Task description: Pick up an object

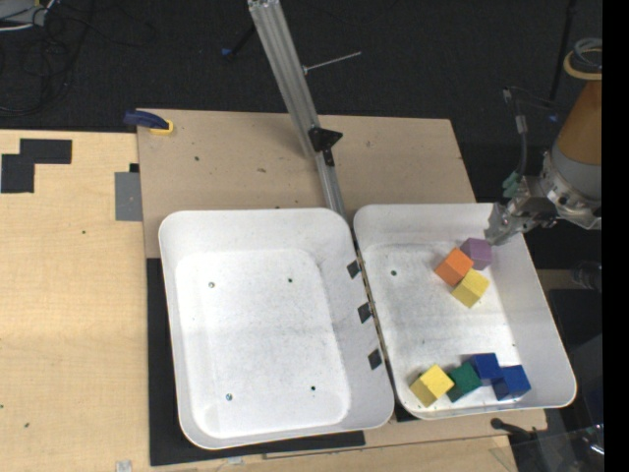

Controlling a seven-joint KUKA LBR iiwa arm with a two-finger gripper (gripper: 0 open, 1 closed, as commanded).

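Note:
In the right bin (550, 342), a purple block (478, 252), an orange block (453, 265) and a yellow block (472, 288) cluster near the far right side. At the bin's front lie another yellow block (430, 384), a green block (462, 379) and two blue blocks (486, 366) (510, 382). My gripper (501, 228) hangs at the right bin's far right edge, just above and right of the purple block. I see nothing held between its tips.
The left bin (177, 264) sits beside the right one, joined by black clips (365, 312). A slanted aluminium rail (295, 87) rises behind the bins. The arm's orange band (582, 116) stands at the right.

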